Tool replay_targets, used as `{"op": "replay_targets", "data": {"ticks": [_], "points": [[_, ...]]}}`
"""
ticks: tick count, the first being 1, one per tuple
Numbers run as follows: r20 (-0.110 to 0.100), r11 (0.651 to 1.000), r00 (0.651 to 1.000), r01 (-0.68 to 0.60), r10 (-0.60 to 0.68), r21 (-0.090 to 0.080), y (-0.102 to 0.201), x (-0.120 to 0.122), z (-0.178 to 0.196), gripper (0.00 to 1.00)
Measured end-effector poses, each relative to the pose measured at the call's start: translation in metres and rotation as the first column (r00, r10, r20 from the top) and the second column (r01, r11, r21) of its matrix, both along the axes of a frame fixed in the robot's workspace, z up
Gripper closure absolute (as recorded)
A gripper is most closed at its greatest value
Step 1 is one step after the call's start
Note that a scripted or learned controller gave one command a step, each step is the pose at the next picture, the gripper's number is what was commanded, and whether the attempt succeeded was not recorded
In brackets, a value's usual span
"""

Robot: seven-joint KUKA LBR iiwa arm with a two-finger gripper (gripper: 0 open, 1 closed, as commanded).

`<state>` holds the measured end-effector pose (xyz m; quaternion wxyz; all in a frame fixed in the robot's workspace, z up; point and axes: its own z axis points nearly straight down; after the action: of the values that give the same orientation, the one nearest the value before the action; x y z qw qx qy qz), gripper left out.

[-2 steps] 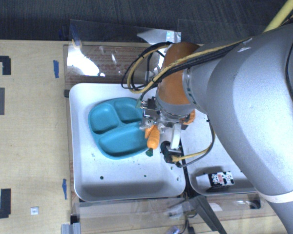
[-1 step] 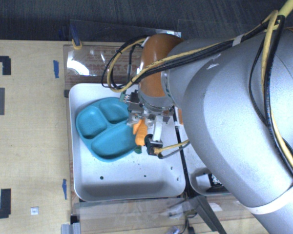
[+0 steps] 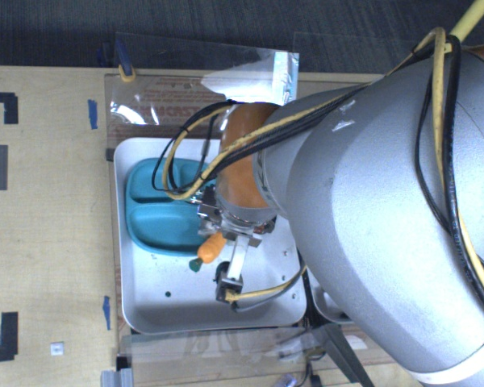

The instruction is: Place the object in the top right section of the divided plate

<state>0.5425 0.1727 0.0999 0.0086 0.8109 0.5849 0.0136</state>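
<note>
Pale wood makes up the counter [image 3: 48, 240], which lies bare well to the left of the blue divided plate [image 3: 157, 216]. The plate sits in the upper left part of a shallow white bin [image 3: 145, 309]. Its left-hand hollows show plainly and hold nothing. At the plate's lower right rim is the object [image 3: 210, 247], a small orange toy carrot with a green tip pointing down and left. It seems to overlap the rim, but I cannot tell whether it rests there or hangs just above it. Touching the carrot, or nearly so, just right of the plate's lower right corner, is the pincer [image 3: 230, 230]. The wrist above hides it, so I cannot tell whether it is wide, narrow or clamped on the carrot. Yellow and black cables loop over the plate's upper right, and the orange band [image 3: 242, 176] stands over that same edge. Together they cover much of the top right section. Further right of the plate the grey arm [image 3: 387, 216] bulks across the bin's far side. As I judge it, the task is not yet done. The carrot is at the plate's near right edge, not in the top right section, so it must be carried up along the plate's right side and let go there.
</note>
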Motion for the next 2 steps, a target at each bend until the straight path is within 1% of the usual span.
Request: {"op": "replay_targets", "data": {"ticks": [1, 2], "points": [[-0.037, 0.997, 0.996, -0.077, 0.076, -0.014, 0.042, -0.026, 0.103, 1.0], [-0.033, 0.997, 0.996, -0.081, 0.08, -0.004, 0.015, 0.008, 0.201, 1.0]]}}
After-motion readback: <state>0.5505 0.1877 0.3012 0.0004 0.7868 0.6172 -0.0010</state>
